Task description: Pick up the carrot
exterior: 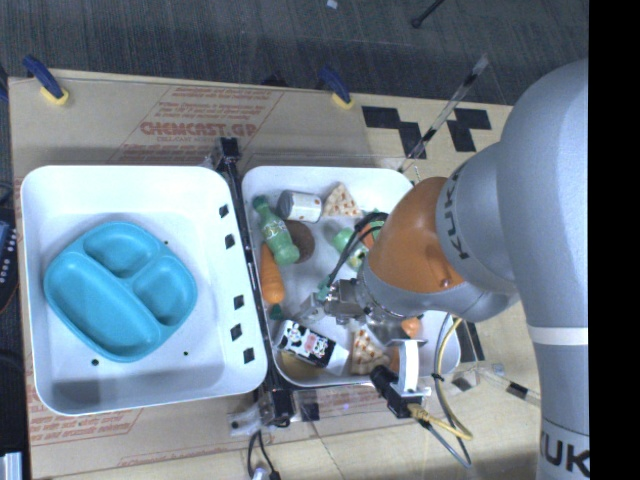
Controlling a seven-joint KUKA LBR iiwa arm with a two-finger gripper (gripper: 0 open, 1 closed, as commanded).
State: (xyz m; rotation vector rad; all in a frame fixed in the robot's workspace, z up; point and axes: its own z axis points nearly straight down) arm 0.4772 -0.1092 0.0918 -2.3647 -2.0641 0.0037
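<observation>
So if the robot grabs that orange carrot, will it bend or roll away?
The carrot looks like a smooth, stiff toy, so it probably won't bend. Its long, rounded, tapered shape suggests it could roll sideways or slip out of a loose pinch. It lies against the bin wall beside the green bottle, which may stop it rolling far but leaves little room to grab.

I see an orange carrot point(272, 278), a green bottle point(275, 232), a turquoise divided plate point(120, 288) and white bins point(60, 193).
</observation>
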